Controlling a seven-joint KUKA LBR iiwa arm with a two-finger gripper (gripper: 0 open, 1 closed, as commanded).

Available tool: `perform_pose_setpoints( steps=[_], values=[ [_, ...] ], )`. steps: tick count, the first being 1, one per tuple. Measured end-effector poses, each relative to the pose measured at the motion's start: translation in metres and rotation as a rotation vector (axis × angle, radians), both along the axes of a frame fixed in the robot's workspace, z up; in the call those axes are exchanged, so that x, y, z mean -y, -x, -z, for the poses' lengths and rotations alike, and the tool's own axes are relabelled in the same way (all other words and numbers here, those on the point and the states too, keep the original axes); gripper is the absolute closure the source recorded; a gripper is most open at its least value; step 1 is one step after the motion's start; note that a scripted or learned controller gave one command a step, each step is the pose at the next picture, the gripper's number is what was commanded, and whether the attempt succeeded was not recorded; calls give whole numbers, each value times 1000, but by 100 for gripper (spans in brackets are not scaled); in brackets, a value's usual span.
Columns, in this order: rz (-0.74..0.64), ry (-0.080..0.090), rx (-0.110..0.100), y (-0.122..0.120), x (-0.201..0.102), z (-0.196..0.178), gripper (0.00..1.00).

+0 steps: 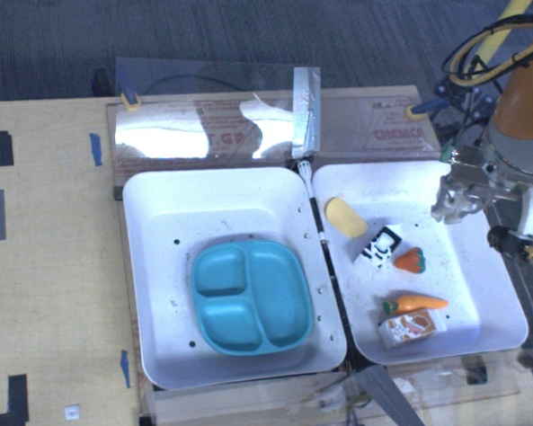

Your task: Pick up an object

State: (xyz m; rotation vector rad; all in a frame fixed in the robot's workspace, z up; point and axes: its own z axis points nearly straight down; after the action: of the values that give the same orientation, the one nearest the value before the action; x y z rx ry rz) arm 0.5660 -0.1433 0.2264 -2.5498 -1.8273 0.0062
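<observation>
Objects lie in the right bin point(489, 324): a yellow piece point(345, 216), black-and-white carton point(379, 244), strawberry point(409, 261), carrot point(417, 304) and small box point(409, 327). Gripper point(452, 201) hovers over its right edge, grasp state unclear. Teal tray point(251, 295) fills the left bin point(152, 260).

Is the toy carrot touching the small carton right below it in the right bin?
Touching. The camera view shows the carrot lying along the carton's top edge with no white bin floor between them.
</observation>
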Motion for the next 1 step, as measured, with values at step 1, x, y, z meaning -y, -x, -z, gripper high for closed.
perform_pose_setpoints(
  steps=[1],
  values=[
    [37,0,4,-65,-74,15,100]
  ],
)
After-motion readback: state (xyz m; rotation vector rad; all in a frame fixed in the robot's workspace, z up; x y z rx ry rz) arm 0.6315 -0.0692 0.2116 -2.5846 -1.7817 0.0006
